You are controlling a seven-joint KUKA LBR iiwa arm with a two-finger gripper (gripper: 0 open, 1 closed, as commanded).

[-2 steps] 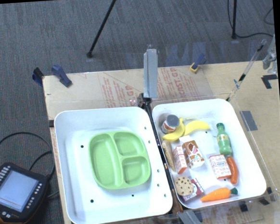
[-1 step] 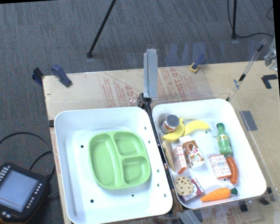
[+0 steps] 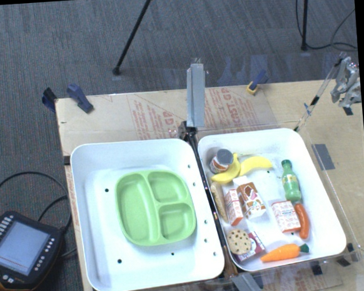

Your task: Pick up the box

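Note:
Three small red-and-white boxes lie in the right bin (image 3: 315, 162): one box (image 3: 234, 206) left of centre, a second box (image 3: 252, 199) touching it on the right, and a third box (image 3: 286, 216) further right beside a red sausage (image 3: 303, 221). The gripper (image 3: 347, 88) hangs small at the far right edge of the view, above the bench, beyond the right bin's back right corner and well away from all the boxes. Nothing is seen in it.
The right bin also holds a can (image 3: 221, 160), a banana (image 3: 249, 166), a green bottle (image 3: 290, 181), a cookie (image 3: 238, 240) and a carrot (image 3: 281, 252). A green divided plate (image 3: 155, 206) lies in the left bin (image 3: 90, 180). A grey post (image 3: 196, 96) stands behind the bins.

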